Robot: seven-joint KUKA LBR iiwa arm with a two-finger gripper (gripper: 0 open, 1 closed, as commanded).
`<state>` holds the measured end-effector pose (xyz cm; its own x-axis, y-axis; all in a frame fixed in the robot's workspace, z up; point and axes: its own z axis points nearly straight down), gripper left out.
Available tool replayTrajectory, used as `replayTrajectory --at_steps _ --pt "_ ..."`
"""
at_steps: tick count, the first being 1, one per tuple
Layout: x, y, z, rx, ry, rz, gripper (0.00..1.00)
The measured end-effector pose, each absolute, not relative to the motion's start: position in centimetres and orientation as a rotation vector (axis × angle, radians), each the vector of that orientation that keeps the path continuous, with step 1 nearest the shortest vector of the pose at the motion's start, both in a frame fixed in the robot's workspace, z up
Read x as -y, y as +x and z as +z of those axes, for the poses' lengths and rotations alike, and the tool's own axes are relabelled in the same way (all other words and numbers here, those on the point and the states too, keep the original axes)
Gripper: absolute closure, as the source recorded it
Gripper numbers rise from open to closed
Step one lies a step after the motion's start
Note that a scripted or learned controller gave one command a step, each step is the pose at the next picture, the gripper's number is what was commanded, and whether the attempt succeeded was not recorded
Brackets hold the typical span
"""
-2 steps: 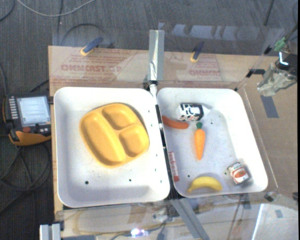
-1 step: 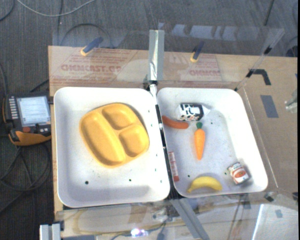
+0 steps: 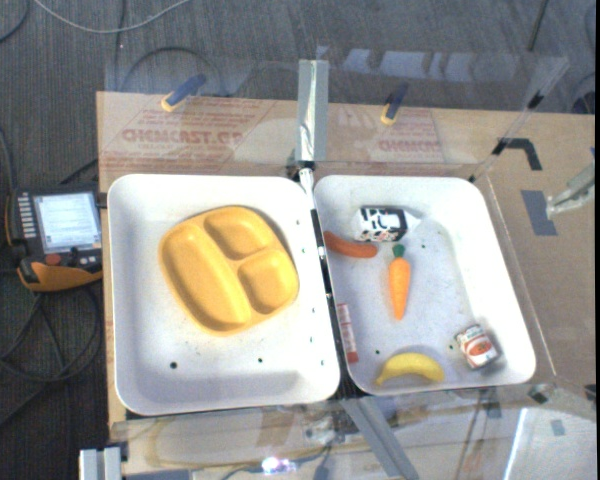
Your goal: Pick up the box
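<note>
Upper part of the right bin point(image 3: 488, 230): the box point(image 3: 382, 224), black-and-white patterned.
It lies just beside a red sausage point(image 3: 350, 247); whether the end effector is open or closed cannot be told.

Around me: grey carpet floor point(image 3: 60, 88) lying under loose cables point(image 3: 80, 18); brown bench top point(image 3: 210, 133) sitting below; handheld screen unit point(image 3: 55, 228) glowing at left.

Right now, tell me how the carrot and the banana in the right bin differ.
The carrot is orange with a green top; the banana is plain yellow. The carrot is straight and lies pointing up and down the view, mid-bin; the banana is curved and lies crosswise by the near wall. Both lie flat in the right bin, apart from each other.
</note>
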<state>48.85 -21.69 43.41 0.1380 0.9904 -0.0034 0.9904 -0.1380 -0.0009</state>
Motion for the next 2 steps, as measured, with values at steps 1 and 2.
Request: replayTrajectory --at_steps 1,2 --pt "20.9 48.4 25.4 -2.202 2.243 -0.002 0.00" --pt "21.0 48.3 13.0 -2.225 2.224 -0.002 0.00"
